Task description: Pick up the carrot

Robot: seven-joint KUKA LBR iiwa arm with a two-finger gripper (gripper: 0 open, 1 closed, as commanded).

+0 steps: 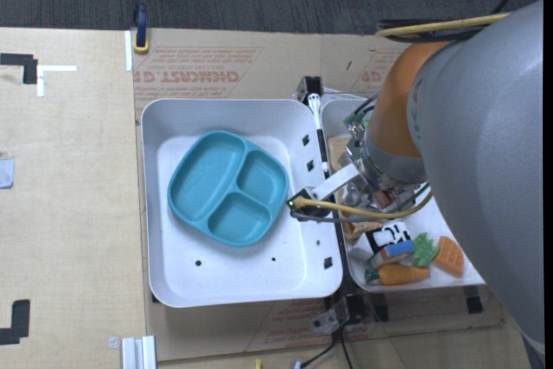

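Observation:
The carrot (450, 257) is an orange wedge with a green leafy top (423, 251), lying in the near corner of the right bin (432, 288). Just left of it lies a second, elongated orange item (402, 275). The arm's grey body and orange band (393, 108) hang over the right bin and hide most of it. My gripper (377, 201) is low over the bin's middle, up and to the left of the carrot and apart from it. The wrist and cables cover it from above.
A blue divided plate (228, 187) lies in the left bin (173, 272). A small blue item (399, 249) and a black-and-white piece (389, 233) sit near the orange item. A yellow cable (346, 210) crosses the wall between the bins.

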